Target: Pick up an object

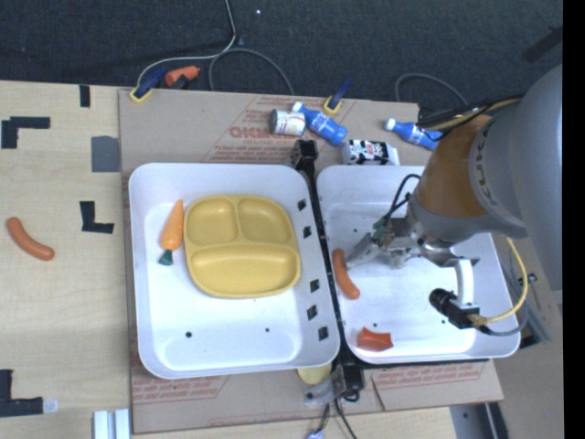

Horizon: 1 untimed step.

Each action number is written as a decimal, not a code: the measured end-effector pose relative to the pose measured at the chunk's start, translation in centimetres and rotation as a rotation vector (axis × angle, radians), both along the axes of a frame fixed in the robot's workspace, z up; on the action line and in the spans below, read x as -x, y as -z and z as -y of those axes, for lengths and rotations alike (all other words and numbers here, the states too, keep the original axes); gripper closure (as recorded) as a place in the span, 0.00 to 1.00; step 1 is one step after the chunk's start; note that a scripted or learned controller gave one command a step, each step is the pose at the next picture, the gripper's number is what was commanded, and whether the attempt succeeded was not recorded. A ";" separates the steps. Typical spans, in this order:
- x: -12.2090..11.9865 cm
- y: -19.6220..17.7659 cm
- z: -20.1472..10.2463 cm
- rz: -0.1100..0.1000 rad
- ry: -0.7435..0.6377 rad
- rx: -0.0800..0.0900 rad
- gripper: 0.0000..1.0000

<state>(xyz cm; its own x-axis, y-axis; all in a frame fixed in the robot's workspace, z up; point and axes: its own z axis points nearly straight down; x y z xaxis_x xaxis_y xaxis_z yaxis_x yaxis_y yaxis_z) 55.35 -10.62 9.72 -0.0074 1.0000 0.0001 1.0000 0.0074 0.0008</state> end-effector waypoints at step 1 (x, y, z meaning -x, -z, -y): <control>6.0 -5.8 10.0 0.000 0.018 0.006 0.00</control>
